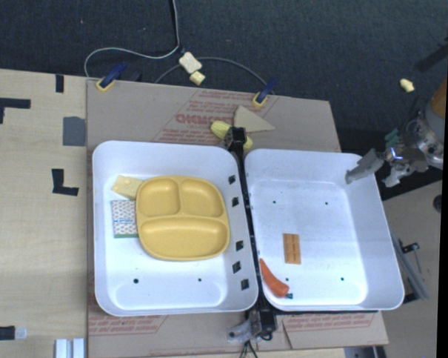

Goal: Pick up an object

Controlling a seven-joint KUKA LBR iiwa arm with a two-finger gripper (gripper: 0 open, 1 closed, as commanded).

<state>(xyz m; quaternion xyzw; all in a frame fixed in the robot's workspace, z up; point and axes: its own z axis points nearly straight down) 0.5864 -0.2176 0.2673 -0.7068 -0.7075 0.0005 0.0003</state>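
Tabletop point(29, 225): one, pale wood-grain, overlaid by a brown cardboard sheet point(301, 118) on which both bins are set

White bins: two, side by side, touching along a central seam. Left bin point(167, 294); right bin point(320, 193)

Yellow divided tray point(183, 217): one, three compartments, lodged in the left bin and taking up most of its floor

Gripper point(391, 165): one, carried at the right edge of the scene, just above the upper right corner of the right bin. A grey piece is seen jutting leftward over the bin rim; whether the gripper is spread or pressed together cannot be told, and nothing is seen held in it

Pale yellow wedge point(124, 185): one, tucked at the tray's upper left corner

Patterned card point(123, 218): one, lying just beside the tray's left side, below the wedge

Tan block point(292, 249): one, flat rectangle, near the middle of the right bin floor. Long axis is set nearly up-and-down in the view. It lies down and to the left of the gripper, well apart, and is judged the nearest candidate for picking

Orange-red piece point(274, 280): one, slender, possibly a carrot-shaped toy, at the lower left of the right bin beside the seam. Long axis is slanted from upper left to lower right; farther from the gripper than the block

Objects in right bin: two. In left bin: three
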